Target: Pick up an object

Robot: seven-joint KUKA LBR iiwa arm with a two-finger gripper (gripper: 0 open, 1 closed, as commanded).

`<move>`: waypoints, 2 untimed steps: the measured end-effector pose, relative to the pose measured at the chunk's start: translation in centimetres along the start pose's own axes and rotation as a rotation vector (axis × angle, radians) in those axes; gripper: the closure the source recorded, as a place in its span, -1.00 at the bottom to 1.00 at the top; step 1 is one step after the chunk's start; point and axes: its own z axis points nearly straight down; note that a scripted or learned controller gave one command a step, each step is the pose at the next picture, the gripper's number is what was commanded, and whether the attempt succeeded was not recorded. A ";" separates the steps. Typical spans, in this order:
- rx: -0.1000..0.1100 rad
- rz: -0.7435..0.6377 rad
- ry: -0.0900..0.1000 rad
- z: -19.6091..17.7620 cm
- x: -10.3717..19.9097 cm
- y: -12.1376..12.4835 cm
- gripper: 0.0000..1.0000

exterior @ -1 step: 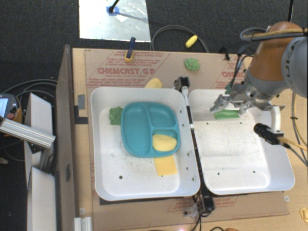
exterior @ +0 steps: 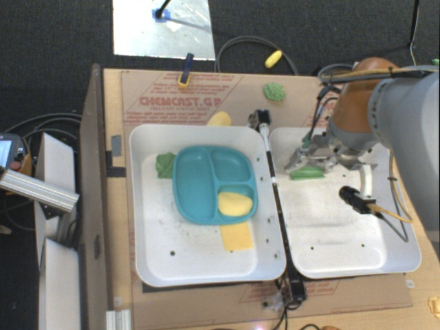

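Note:
My gripper is down in the right bin, near its back left corner. A long green object lies on the bin floor right under the fingertips. The view does not tell me whether the fingers touch it. In the left bin lies a teal divided plate with a yellow lemon-like piece in its lower right compartment. A flat yellow slice lies on the bin floor below the plate. A green leafy piece sits at the plate's left edge.
On the cardboard behind the bins lie a pale yellow object, a green round object and a yellow one. A black cabled part hangs from the arm over the right bin. The divider between the bins runs just left of the gripper.

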 end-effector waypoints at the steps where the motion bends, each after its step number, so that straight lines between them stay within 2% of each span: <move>1: -0.005 -0.001 0.001 -1.6 0.1 0.1 1.00; 2: -0.003 0.000 0.003 -15.0 3.6 -8.5 1.00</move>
